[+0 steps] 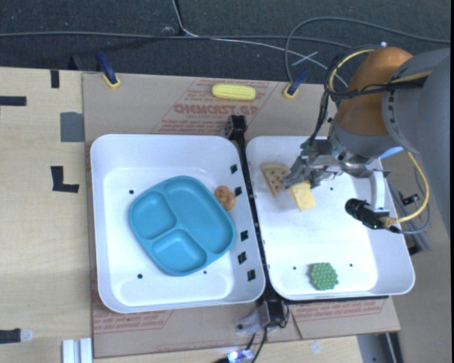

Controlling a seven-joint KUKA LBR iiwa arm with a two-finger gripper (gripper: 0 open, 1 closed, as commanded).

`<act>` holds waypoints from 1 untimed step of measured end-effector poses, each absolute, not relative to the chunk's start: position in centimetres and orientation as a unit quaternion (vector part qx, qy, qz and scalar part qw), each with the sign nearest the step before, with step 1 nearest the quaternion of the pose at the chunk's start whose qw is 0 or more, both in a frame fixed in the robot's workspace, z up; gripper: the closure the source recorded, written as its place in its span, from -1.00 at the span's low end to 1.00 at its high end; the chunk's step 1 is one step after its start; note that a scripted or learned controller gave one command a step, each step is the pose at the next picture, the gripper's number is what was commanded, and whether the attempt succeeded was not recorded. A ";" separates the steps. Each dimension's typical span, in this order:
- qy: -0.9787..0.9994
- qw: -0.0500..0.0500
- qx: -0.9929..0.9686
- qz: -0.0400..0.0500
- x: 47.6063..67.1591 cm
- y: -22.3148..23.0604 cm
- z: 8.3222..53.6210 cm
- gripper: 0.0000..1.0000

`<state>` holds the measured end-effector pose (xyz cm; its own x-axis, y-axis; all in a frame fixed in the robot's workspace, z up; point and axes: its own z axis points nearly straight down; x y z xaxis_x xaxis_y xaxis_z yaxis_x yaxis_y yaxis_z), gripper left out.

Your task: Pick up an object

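My gripper hangs over the back left part of the right bin. A pale yellow block lies just in front of and below it, touching or nearly touching the gripper's tip. A tan cracker-like piece sits just left of the gripper, near the bin's left wall. Near the front of the same bin lies a green bumpy ball. The arm's orange band and grey wrist lean in from the right.
The left bin holds a blue divided plate and a small brown cookie by its right wall. A yellow corn-like object lies on the cardboard behind the bins. Cables loop around the arm at the right.
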<state>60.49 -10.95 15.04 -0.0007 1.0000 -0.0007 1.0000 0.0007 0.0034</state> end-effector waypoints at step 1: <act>0.708 0.001 0.707 0.001 61.2 -11.1 19.5 1.00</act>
